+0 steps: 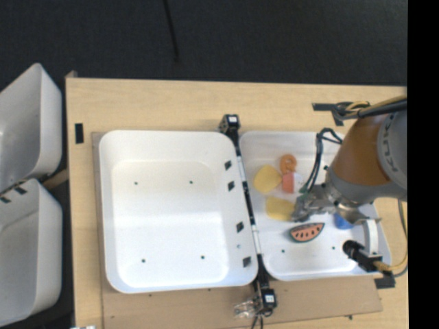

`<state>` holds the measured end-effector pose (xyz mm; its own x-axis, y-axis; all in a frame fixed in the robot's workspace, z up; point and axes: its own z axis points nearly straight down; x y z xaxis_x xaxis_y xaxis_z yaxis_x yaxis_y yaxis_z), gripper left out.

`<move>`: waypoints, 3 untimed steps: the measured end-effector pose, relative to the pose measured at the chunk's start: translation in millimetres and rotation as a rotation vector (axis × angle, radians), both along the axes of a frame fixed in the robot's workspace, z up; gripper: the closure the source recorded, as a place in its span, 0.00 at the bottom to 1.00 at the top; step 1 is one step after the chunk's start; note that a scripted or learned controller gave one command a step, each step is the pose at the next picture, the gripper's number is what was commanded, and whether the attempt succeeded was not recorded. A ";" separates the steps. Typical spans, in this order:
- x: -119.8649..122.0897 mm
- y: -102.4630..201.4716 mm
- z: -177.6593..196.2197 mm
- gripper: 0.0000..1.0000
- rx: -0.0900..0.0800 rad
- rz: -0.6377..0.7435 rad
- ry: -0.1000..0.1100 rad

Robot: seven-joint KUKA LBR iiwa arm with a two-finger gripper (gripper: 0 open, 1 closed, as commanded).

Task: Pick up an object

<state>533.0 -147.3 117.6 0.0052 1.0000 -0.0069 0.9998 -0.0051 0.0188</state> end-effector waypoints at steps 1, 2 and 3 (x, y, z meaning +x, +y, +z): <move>-0.3 0.3 -0.6 0.00 0.001 -0.001 0.001; 33.8 46.8 -12.9 0.00 0.003 0.010 0.008; 34.5 44.2 -1.9 1.00 0.003 0.004 0.002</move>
